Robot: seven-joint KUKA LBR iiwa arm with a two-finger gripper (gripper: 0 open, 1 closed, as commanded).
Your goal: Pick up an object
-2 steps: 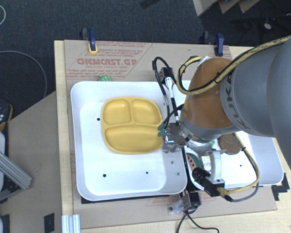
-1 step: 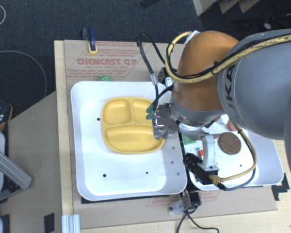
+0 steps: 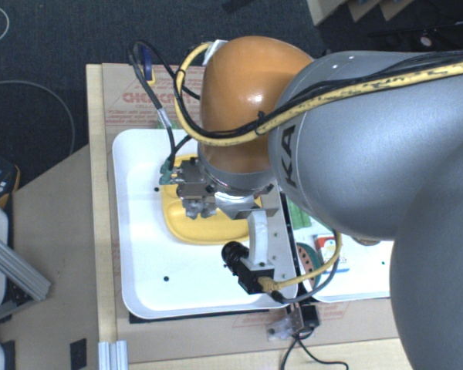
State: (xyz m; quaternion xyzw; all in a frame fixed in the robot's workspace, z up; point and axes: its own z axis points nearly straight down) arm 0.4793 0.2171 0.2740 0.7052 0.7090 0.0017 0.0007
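Observation:
A yellow object (image 3: 187, 223) lies in the left white bin (image 3: 143, 230), partly hidden beneath the arm's wrist. The gripper (image 3: 194, 195) hangs directly over it, close to its upper part; the orange band and grey wrist hide most of it. Whether anything sits between the fingers cannot be seen. A green item (image 3: 299, 213) and a red-and-white item (image 3: 324, 245) peek out in the right bin (image 3: 363, 287), mostly covered by the arm.
The big grey arm spans the right half of the view and covers most of the right bin. Yellow and black cables loop around the wrist. The bins rest on a brown board (image 3: 100, 206). Dark floor surrounds the bench.

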